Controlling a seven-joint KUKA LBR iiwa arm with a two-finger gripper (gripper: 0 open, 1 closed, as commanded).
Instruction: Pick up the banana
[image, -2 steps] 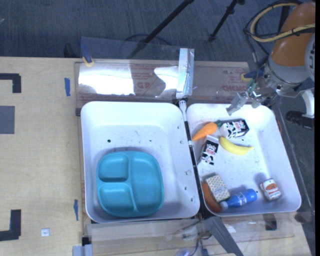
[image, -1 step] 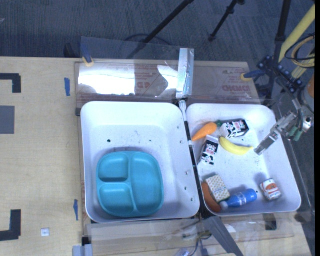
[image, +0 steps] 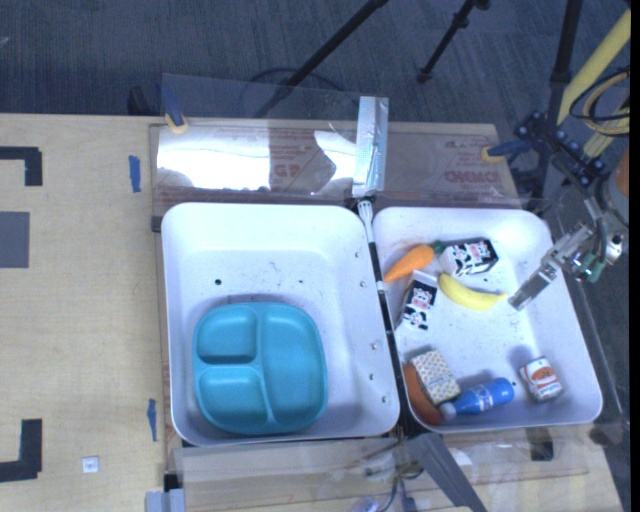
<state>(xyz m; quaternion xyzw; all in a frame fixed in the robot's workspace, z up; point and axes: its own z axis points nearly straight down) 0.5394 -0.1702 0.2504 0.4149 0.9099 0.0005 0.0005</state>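
The wooden bench (image: 70, 300) carries two white bins. The left bin (image: 265, 235) sits at 9 o'clock of the right bin (image: 560, 330), edges touching.

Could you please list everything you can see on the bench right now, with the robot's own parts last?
bins: 2, white, side by side
divided plate: 1, teal, left bin
banana: 1, yellow, right bin, upper middle
carrot: 1, orange, left of banana
cow-print cartons: 2, black and white, beside banana
bottle: 1, blue, right bin front
can: 1, red and white, front right
checkered box: 1, tan, front left
end effector: 1, grey, right of banana
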